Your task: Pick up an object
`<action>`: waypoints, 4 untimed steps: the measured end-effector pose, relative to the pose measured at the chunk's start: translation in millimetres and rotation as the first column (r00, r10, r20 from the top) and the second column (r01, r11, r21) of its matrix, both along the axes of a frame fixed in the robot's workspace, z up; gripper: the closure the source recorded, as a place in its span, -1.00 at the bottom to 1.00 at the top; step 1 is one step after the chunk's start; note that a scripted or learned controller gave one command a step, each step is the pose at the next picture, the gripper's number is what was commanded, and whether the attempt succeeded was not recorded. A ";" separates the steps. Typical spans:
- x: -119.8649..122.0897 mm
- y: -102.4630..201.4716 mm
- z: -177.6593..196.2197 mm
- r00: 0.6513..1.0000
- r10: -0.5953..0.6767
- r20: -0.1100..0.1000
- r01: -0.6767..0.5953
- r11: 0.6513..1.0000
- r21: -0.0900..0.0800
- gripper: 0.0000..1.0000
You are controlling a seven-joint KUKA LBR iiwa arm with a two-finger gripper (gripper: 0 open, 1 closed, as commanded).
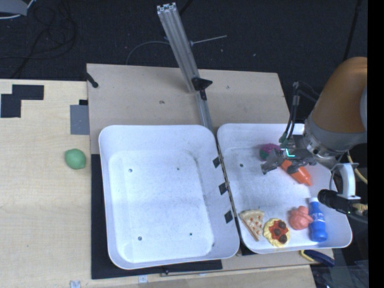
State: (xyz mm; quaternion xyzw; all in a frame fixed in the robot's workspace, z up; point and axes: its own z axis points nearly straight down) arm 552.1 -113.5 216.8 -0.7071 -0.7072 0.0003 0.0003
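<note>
Two bins sit side by side on the worktop, their inner rims touching. The left bin lies nearer the middle of the view; the right bin holds all the toys. At its near edge a pizza slice lies just left of a round pizza, the two almost touching. Right of them sits a lumpy toy, with a bottle just beside it against the right rim. Farther back a carrot lies under the gripper, and another small toy sits just behind and to the left. A ball rests on the worktop left of both bins. A metal rail slants up behind them.
</note>
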 end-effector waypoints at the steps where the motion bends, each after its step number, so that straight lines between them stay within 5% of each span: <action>1: 0.0 0.0 0.0 1.000 0.000 0.000 0.000 1.000 0.000 -1.00; 3: -11.6 -13.7 -108.7 1.000 0.000 -0.005 0.000 1.000 0.001 -1.00; 4: -11.5 -13.4 -125.6 1.000 0.000 0.001 0.000 1.000 0.000 -1.00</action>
